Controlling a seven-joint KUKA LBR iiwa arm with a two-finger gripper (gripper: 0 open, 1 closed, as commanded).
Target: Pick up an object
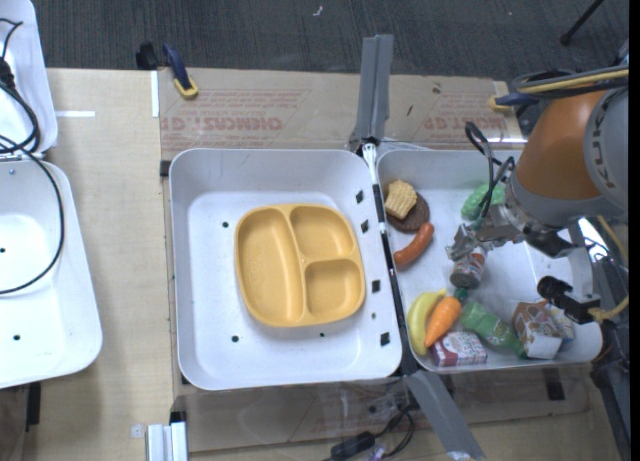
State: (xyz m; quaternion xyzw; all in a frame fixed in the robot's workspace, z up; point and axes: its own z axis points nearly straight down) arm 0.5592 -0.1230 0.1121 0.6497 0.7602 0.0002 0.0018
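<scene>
White plastic, two shallow bins side by side; all places below are taken from the divider rim (378, 239) where their walls meet. Left of the rim sits the left bin (200, 279), holding a yellow three-part tray (300, 262) near its centre, with bare white floor all round the tray up to the walls. Right of the rim is the right bin (520, 279), more crowded. Just right of the rim's upper part lies a waffle-like biscuit (400, 198) on a dark round piece (414, 215), and just below those an orange-red sausage (413, 245) lies at a slant. Toward the rim's lower end a yellow banana (421, 317) rests beside a carrot (443, 319), with a red and white carton (459, 350) below them against the near wall. Further right along that near wall are a green packet (487, 323) and a brown and white box (541, 329). A green item (484, 200) sits high in the right bin. The gripper (470, 254) hangs over the middle of this bin, well right of the rim, tip at a small dark can-like object (467, 271); whether it is parted, closed or gripping cannot be told. The arm (560, 164), grey with an orange band, covers the bin's upper right. Open floor shows between the sausage and the can, and right of the can toward the far wall.
</scene>
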